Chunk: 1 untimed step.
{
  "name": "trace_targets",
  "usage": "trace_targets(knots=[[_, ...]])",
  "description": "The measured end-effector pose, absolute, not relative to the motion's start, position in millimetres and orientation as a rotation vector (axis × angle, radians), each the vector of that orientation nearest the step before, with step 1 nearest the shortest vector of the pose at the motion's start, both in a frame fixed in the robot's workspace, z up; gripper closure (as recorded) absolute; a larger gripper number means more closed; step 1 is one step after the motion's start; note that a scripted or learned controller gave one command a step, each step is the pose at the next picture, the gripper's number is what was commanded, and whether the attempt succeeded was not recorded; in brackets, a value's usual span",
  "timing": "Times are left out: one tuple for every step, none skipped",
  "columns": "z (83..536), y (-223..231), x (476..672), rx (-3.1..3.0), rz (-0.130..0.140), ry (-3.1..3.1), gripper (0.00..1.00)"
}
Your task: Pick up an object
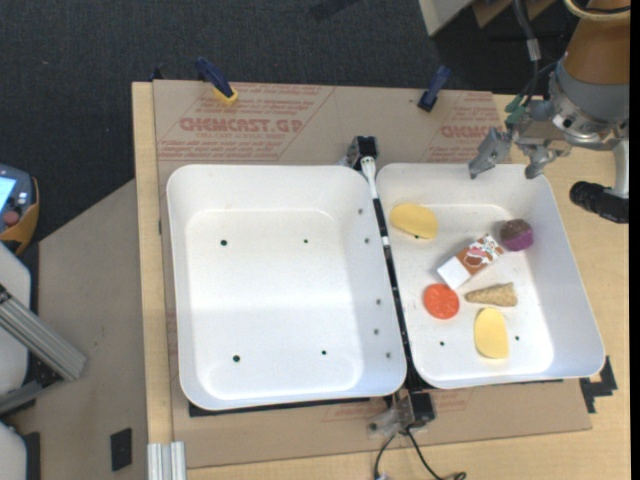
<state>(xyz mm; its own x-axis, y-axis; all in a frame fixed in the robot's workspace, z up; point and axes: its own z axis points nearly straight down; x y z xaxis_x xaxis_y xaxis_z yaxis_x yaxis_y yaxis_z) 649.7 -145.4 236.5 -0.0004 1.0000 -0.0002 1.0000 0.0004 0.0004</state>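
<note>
Nearest the camera, at the bench's front edge, a black clip (415, 408) with a trailing cable sits where the two white bins meet. Left bin (190, 268) shows bare white floor with a few dark dots. Right bin (570, 298) holds all the objects. Closest to its front rim lies a pale yellow oval piece (491, 334). Just behind it are a red round piece (441, 302) and a tan wedge (492, 294), near each other but apart. Behind those a small red and white carton (470, 261) lies tilted; its print is too small to read. A dark purple lump (516, 234) sits just beside the carton's far end, toward the bin's right wall. A second yellow piece (414, 220) lies near the bin's far left corner. Gripper (510, 161) hovers over the far rim of the right bin, its two fingers spread apart with nothing between them; the arm above it is cut off by the frame. Two blue clamps (216, 79) hold the cardboard sheet (260, 118) at the bench's far edge.
</note>
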Motion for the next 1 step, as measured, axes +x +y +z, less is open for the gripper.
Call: trace_targets(knots=[[77.6,-213.8,663.7,2.242,0.003,2.235,0.00]])
